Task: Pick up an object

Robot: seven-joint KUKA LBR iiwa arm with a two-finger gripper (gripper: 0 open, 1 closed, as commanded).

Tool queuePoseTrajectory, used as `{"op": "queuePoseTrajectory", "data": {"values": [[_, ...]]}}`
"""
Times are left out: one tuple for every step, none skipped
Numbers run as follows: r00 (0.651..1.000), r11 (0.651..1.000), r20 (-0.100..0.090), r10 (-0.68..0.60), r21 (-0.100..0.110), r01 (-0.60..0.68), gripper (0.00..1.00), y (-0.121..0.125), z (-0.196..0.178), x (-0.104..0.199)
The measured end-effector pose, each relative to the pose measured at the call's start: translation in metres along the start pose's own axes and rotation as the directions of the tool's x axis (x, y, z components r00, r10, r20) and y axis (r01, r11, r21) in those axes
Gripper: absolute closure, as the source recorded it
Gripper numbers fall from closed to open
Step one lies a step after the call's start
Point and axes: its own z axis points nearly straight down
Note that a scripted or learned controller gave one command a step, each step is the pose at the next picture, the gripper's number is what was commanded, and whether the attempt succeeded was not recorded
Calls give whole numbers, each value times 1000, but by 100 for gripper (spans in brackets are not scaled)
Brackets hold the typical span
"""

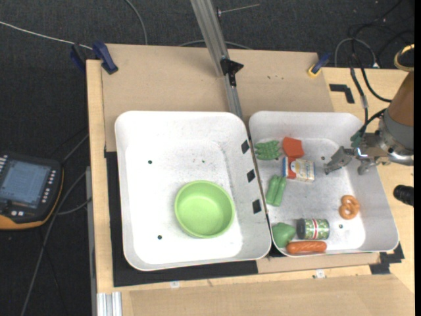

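- The small carton (302,170) is lying near the middle of the right bin (385,219), and it looks like the closest thing to grab.
- It is sitting just below an orange block (293,146) and next to a green pickle-shaped toy (275,191).
- The carton is probably light and a bit stiff, with flat sides, so squeezing it across its short sides should work well.
- The gripper (348,159) is hanging over the right bin, just to the right of the carton, with its two fingers spread apart and nothing between them.
- A pretzel (349,207) is lying below the gripper; it is thin and bumpy, so it may be harder to pinch.
- A small can (312,228), a toy carrot (306,247) and a green lump (283,233) are sitting along the bin's near edge; the round can might roll away.
- A green leafy toy (267,151) is resting by the bin's left wall.
- A green bowl (204,208) is sitting in the left bin (141,137), well apart from the gripper.
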Motion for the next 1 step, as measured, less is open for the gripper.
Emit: {"op": "queuePoseTrajectory", "data": {"values": [[1000, 1000, 0, 0, 0, 0, 0, -2, 42, 0]]}}
